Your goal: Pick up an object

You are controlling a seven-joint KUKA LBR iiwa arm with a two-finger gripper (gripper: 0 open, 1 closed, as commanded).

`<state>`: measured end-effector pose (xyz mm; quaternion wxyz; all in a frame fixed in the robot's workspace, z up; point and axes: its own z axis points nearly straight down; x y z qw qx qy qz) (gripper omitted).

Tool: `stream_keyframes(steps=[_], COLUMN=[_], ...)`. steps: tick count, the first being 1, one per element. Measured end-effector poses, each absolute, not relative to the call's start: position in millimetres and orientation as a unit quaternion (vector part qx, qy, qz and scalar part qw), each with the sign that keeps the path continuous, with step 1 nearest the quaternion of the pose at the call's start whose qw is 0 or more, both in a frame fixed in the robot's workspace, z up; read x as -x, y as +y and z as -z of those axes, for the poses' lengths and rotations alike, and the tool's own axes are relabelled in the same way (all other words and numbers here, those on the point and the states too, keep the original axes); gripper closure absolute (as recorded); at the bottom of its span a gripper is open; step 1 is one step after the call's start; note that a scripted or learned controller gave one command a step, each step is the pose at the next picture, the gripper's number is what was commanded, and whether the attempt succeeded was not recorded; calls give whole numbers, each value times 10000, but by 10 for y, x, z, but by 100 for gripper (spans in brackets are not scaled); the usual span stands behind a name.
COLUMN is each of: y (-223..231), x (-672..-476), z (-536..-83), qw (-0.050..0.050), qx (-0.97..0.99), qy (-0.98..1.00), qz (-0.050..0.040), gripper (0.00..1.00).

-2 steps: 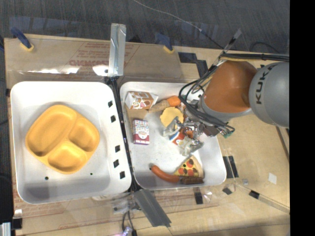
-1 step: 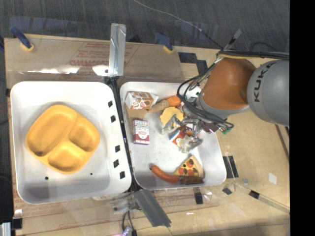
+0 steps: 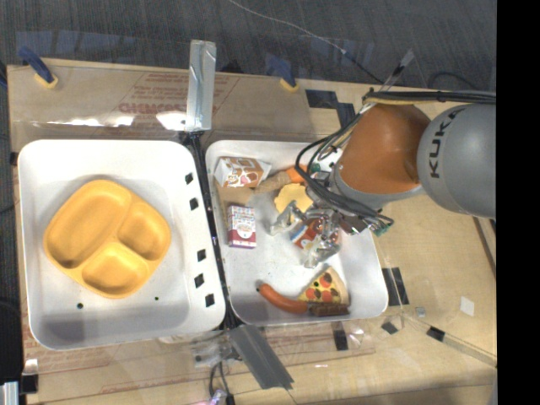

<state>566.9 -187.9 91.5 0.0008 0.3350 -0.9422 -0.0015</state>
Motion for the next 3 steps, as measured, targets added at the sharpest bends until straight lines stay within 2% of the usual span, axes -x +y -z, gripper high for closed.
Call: stream_keyframes(steps=[1,2,3], y=[-1819,-1569,-1100], x=[-5738,-5694,-5929], z=[-926,-910,-916], qw=[-14,11,9], qx=[-3576,-3765,-3110], qy=[-9339,-9264,-9504], qz=[-1,21,-16], gripper=[0,0,0])
